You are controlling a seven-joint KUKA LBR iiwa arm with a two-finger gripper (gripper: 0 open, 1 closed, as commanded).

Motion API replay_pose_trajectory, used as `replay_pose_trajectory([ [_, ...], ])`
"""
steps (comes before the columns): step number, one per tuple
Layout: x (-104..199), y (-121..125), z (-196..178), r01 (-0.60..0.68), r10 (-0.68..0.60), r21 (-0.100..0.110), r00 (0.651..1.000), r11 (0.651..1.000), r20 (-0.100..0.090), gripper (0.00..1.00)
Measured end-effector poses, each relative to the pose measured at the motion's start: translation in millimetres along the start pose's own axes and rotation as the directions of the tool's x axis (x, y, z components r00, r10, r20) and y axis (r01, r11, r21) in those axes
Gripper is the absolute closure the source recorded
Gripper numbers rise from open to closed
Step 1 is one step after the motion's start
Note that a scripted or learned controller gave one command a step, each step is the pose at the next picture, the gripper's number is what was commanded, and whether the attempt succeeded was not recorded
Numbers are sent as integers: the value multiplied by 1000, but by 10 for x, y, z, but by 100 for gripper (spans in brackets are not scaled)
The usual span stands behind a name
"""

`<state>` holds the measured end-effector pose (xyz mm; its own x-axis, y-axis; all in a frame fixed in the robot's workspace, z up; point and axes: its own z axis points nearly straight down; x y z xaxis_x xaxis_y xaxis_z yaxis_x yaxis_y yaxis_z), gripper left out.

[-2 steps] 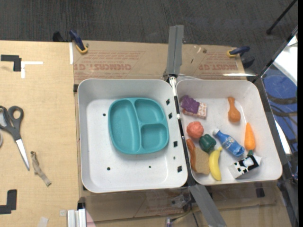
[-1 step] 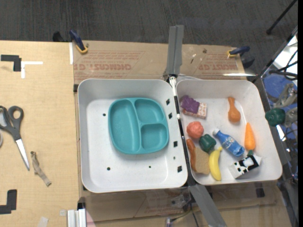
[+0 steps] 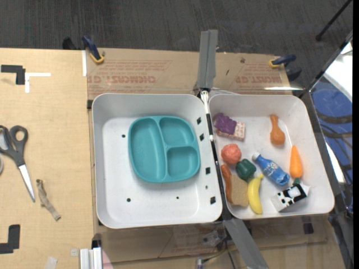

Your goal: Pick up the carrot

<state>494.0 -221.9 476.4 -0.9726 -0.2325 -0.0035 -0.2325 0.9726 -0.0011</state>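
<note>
The carrot (image 3: 295, 161) is a small orange cone lying near the right wall of the right bin (image 3: 255, 110), its length running roughly front to back. Nothing lies on top of it. A blue bottle (image 3: 271, 169) lies just to its left, and a black-and-white toy (image 3: 293, 195) sits just in front of it.
The right bin also holds an orange drumstick (image 3: 276, 130), a purple item (image 3: 229, 125), a red fruit (image 3: 231, 152), a green pepper (image 3: 245, 168), a banana (image 3: 255, 195) and a bread slice (image 3: 239, 193). A teal divided plate (image 3: 165, 148) lies in the left bin (image 3: 112, 172). Scissors (image 3: 17, 156) rest on the bench at left.
</note>
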Motion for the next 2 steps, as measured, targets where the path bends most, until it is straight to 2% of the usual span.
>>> replay_pose_trajectory([
  [1,-262,-55,1332,28,-28,-1,1000,1000,-1,100],
  [2,-149,-34,47,134,-134,-2,991,991,-2,100],
])
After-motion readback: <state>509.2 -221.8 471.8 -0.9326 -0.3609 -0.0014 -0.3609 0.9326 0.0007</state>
